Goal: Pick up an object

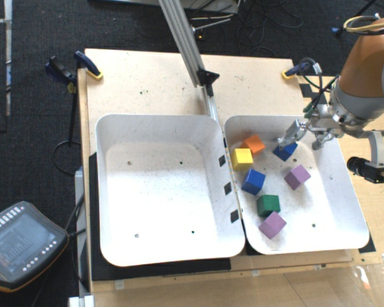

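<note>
The right bin (345,200) holds several small blocks: an orange one (255,144), a yellow one (243,157), a blue one (253,181), a dark blue one (285,151), two purple ones (297,176) (272,224) and a green one (268,204). My gripper (305,139) hangs over the bin's upper right part, open. Its left finger (292,133) ends right above the dark blue block; the right finger (320,140) stands apart from it. Nothing sits between the two fingers.
The left bin (115,171) lies beside the right one. A slanted metal rail (179,31) runs down to the seam between the bins. Clamps (83,62) (301,69) grip the bench's far corners. A teach pendant (19,242) rests at the lower left.
</note>
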`<action>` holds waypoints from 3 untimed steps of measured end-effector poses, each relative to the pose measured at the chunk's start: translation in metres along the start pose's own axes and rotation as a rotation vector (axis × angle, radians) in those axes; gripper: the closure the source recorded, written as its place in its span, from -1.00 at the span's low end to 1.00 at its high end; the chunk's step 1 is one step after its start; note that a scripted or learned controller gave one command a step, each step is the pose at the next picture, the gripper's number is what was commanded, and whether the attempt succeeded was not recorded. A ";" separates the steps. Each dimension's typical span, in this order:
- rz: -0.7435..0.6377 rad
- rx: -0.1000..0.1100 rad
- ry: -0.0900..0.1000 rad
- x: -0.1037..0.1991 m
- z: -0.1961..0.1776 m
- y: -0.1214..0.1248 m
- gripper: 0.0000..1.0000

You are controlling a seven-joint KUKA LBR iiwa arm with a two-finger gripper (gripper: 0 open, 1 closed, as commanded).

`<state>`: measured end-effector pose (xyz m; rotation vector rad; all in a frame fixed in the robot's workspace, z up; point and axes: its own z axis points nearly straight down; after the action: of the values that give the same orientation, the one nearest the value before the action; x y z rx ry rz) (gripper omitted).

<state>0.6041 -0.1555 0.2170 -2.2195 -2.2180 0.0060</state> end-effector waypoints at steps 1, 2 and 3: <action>-0.001 -0.001 0.000 0.002 0.046 0.006 -1.00; -0.003 0.000 0.001 0.012 0.095 0.007 -1.00; 0.000 -0.008 -0.001 0.011 0.081 0.009 1.00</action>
<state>0.6123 -0.1447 0.1355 -2.2236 -2.2224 -0.0014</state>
